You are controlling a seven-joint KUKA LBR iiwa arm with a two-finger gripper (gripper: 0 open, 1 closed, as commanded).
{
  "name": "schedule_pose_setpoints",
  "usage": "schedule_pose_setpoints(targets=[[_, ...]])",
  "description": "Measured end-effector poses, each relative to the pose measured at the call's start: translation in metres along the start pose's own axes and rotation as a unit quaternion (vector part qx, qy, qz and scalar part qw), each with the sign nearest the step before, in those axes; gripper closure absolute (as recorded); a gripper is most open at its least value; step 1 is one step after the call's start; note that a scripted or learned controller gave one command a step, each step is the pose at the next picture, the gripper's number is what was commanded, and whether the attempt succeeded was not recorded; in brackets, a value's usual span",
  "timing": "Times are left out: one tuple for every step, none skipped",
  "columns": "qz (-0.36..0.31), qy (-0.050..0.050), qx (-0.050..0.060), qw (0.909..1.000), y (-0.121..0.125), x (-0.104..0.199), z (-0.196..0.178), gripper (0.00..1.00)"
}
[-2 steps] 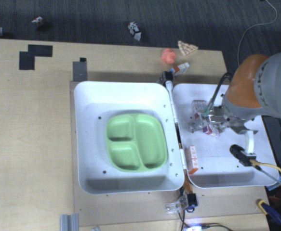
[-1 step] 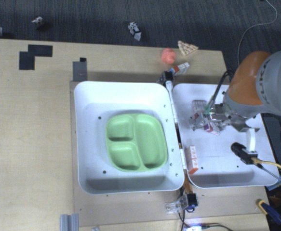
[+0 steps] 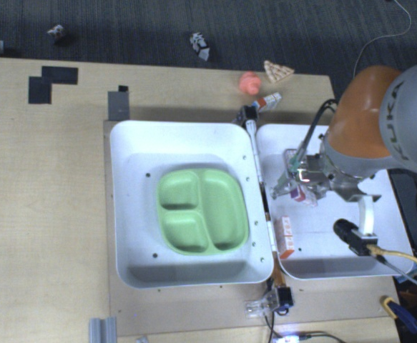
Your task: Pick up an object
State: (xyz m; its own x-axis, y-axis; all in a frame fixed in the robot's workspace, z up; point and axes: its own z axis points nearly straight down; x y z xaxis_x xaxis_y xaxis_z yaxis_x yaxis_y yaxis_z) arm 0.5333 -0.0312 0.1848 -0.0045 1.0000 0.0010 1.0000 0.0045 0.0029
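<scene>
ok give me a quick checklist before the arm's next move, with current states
1. Gripper over the right bin: ok.
2. Something to pick near it: ok, small object just below the gripper; orange-and-white packet by the bin's left wall.
3. Object held: cannot tell.
4. Green divided tray sits in the left bin, out of the way: ok.
5. Cables hanging beside the wrist, snag risk: cannot tell.

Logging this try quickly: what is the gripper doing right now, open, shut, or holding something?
Gripper: low over the right bin; whether it is open, shut or holding anything cannot be told from the camera view.
</scene>
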Motion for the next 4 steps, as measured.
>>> schedule_pose_setpoints(targets=[[0.0,0.0,0.0,1.0,0.031,0.08,0.001,1.0],[0.0,0.0,0.001,1.0,-0.046,0.112,-0.023,1.0],[-0.002,0.001,0.0,1.0,-0.045,0.112,-0.033,1.0],[-0.005,0.002,-0.001,1.0,-0.044,0.113,-0.044,1.0]])
